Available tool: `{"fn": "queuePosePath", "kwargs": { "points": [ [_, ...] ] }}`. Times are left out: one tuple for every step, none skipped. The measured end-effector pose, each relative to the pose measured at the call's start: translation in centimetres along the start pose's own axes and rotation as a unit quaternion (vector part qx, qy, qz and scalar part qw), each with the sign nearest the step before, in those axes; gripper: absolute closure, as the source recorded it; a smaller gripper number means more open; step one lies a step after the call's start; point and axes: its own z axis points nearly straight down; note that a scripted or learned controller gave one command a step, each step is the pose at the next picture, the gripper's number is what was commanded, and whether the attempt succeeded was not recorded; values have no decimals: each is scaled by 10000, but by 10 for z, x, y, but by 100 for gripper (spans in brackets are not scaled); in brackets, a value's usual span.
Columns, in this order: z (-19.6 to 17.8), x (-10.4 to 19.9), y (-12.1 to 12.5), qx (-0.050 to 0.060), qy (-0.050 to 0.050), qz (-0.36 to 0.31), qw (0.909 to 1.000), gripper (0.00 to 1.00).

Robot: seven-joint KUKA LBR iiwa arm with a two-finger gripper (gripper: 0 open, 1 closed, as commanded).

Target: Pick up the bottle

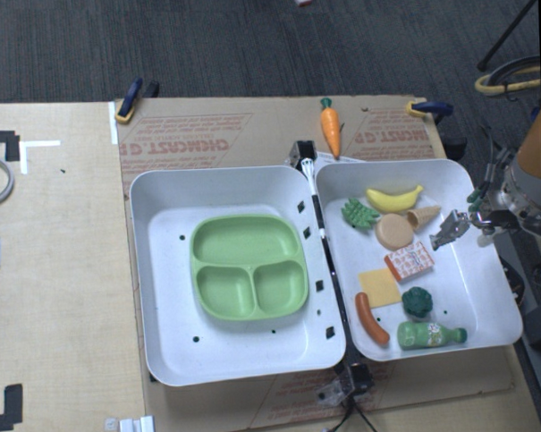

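Note:
The bottle (430,335) is green with a pale label and lies on its side near the front edge of the right bin (488,286), neck pointing right. My gripper (450,229) hangs over the right side of that bin, well behind the bottle and a little to its right. It is apart from the bottle, and I see nothing held in it.
The right bin also holds a banana (395,197), a green leafy piece (360,214), a tan disc (395,230), a red-and-white packet (409,263), a cheese slice (379,287), broccoli (416,301) and a sausage (372,318). A green divided plate (249,267) lies in the left bin. A carrot (329,127) rests behind the bins.

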Motion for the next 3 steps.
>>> {"fn": "queuePosePath", "kwargs": {
  "points": [
    [-10,0,0,-4,-5,-6,10000,100],
    [-5,67,-47,1,1,-453,9990,100],
    [-40,144,-52,-1,0,-1059,9944,100]
  ]
}}
